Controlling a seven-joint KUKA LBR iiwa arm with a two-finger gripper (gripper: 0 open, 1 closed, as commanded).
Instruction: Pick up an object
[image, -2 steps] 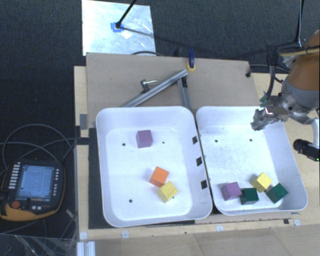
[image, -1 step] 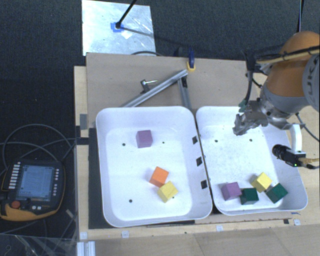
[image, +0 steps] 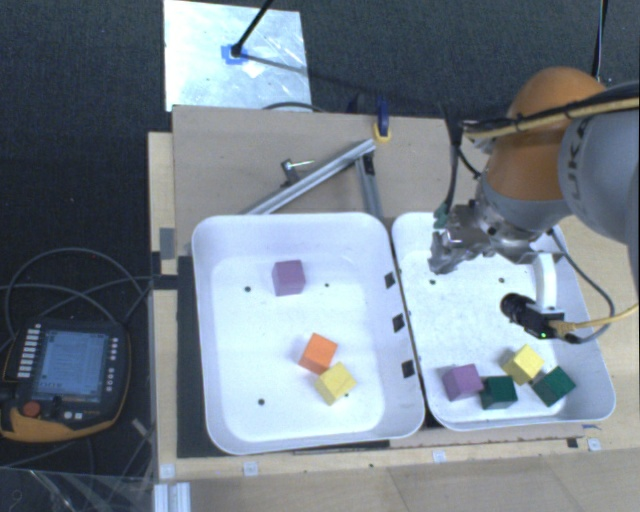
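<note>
Seven blocks (image: 318, 352), two white bins (image: 215, 240)

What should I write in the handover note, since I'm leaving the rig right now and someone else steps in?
Gripper: over the upper left of the right bin, nothing visibly held.
Left bin: purple cube, orange cube touching yellow cube.
Right bin, lower edge: purple block, dark green block, yellow block, second green block.
Done: nothing picked.
Left: grasp and lift one object.
</note>
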